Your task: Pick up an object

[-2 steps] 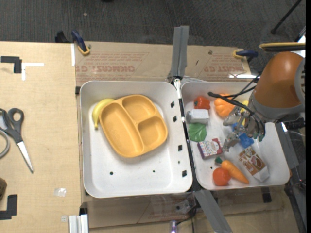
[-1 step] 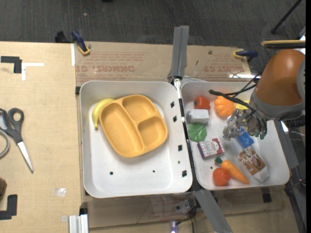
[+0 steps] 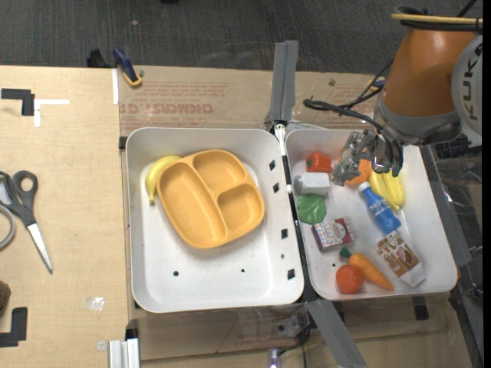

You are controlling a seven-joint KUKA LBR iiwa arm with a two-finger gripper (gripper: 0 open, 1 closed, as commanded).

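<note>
- We see the end effector (image 3: 367, 159) low in the right bin (image 3: 433, 228), near its far wall; we cannot tell how far it is open, or if it has hold of something.
- Just beside it lie an orange piece (image 3: 356, 176), a yellow corn (image 3: 390, 186) and a blue bottle (image 3: 380, 209).
- Nearer us are a green disc (image 3: 311, 208), a small carton (image 3: 332, 234) and a carrot (image 3: 368, 271).
- In the left bin (image 3: 153, 271) lies a yellow divided plate (image 3: 211, 198), with a banana (image 3: 156, 173) touching its far-left rim.
- Scissors (image 3: 27, 213) lie on the worktop (image 3: 61, 159), well apart.

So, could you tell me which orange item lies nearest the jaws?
The small orange piece beside the corn, right under the gripper; the carrot lies far below.
</note>
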